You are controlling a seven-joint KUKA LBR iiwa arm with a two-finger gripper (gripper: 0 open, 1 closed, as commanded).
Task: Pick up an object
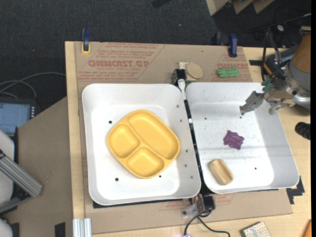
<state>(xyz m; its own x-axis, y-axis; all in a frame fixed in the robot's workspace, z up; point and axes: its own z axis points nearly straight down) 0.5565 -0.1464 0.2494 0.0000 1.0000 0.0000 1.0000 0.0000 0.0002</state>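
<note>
Two-finger gripper (260, 104) over right white bin (276, 179), fingers spread, nothing btwn. Purple crumpled lump (233, 139) and tan oblong bread-like piece (220, 172) below. Yellow sectioned plastic plate (142, 143) in left bin (94, 132).

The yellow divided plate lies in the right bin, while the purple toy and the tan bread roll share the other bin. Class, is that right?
Not quite. The camera view shows the yellow divided plate in the left bin; the purple toy and tan bread roll share the right bin.

robot lab/test cell: tabletop (44, 132) topped with clamped board (123, 63), blue clamps (86, 39) at its back edge, two white bins (94, 132) side by side, loose cables (29, 80) over dark carpet (98, 9)
</note>
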